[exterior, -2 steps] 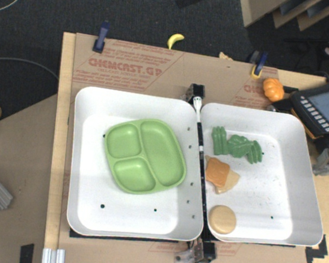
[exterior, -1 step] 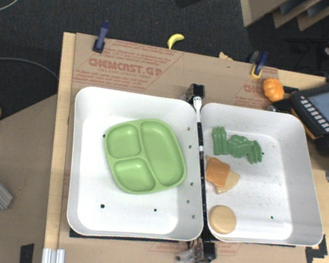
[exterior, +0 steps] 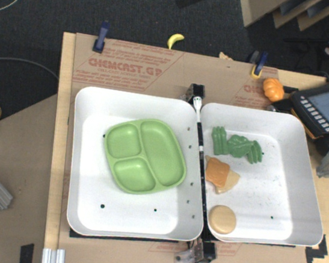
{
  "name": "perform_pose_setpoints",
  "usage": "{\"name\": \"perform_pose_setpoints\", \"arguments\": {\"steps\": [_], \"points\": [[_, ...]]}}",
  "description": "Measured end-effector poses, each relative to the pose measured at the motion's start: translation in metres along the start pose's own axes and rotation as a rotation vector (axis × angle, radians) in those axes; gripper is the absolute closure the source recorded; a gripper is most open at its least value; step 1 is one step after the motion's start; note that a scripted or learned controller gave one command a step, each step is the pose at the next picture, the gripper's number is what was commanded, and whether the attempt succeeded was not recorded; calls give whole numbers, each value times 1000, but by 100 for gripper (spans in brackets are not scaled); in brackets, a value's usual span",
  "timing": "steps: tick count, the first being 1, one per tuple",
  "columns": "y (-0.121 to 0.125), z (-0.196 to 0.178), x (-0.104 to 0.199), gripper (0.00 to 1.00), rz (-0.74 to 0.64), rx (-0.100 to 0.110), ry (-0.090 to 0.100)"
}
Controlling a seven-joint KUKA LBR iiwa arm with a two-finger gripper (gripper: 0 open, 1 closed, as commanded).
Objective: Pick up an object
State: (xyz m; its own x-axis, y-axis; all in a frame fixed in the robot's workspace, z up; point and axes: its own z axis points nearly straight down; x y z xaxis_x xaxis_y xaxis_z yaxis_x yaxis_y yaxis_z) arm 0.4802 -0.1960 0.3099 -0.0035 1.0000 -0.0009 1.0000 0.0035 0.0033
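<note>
Camera view is showing two shallow white bins sitting side by side on a brown cardboard sheet [exterior: 131,68]. Nearest, at lower centre, a round tan biscuit-like disc [exterior: 222,219] is lying in the right bin [exterior: 292,176], close to the front rim. Just beyond it, an orange-tan wedge [exterior: 221,174] is resting beside the dividing edge. Farther back, a green knobbly plastic toy [exterior: 237,145] is lying flat. A green three-compartment plastic plate [exterior: 144,155] is occupying the left bin [exterior: 84,183]. The gripper's state cannot be told.
</note>
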Motion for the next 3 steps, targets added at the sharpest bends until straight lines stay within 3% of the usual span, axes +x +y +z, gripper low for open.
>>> {"name": "perform_pose_setpoints", "arguments": {"steps": [1,2,3], "points": [[0,-1,17,100,1,3,1],[-2,20,-31,100,8,6,0],[0,15,4,100,0,4,3]]}}
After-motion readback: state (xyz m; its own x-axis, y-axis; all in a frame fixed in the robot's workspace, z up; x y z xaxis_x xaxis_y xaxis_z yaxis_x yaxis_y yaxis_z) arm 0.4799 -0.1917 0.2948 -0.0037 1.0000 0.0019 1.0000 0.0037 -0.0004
